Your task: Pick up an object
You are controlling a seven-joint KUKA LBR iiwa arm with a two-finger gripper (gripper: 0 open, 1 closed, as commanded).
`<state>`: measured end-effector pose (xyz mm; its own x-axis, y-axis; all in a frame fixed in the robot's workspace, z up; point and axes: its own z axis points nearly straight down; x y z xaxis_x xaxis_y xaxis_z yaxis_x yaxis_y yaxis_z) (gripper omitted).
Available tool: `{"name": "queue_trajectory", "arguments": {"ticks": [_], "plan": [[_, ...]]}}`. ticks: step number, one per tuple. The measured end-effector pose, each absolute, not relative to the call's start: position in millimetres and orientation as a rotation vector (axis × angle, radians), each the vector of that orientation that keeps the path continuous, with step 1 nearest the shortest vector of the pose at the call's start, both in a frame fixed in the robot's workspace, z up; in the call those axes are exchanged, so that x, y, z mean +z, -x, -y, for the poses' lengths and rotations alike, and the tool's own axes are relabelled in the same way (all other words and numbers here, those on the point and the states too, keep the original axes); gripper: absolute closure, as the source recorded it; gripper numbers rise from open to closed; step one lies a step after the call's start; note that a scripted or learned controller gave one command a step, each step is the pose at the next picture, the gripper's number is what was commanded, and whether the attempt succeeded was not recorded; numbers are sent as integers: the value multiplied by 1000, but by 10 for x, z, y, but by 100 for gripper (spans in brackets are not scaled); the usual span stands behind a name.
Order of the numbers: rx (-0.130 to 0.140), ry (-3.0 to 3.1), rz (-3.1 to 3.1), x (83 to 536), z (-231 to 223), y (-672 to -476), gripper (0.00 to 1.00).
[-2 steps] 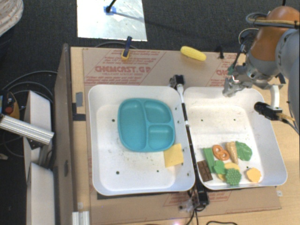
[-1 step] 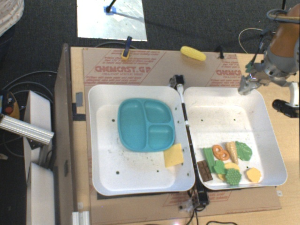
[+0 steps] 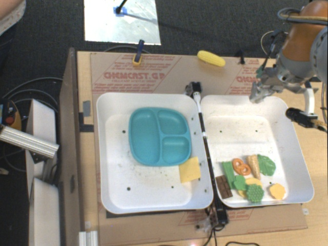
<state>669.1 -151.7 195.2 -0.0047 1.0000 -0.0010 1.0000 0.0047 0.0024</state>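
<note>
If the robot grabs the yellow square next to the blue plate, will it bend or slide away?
The yellow square looks thin and flat, so it is probably light and may slide on the smooth white bin. Lying so flat, it is likely hard to pinch. One edge meets the blue plate, which might stop it.

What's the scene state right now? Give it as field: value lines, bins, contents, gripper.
left bin: teal divided plate, yellow square piece touching the plate's near-right corner
right bin: cluster of toy food in the near part, including a brown bar and a pretzel
bench behind bins: yellow corn-like item
gripper: above the right bin's far rim, nothing visibly held
finger state: cannot tell
</note>
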Motion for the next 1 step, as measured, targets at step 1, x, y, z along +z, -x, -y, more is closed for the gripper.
{"name": "queue_trajectory", "arguments": {"ticks": [1], "plan": [[-2, -2217, -2229, 2050, 1098, -6161, 100]]}}
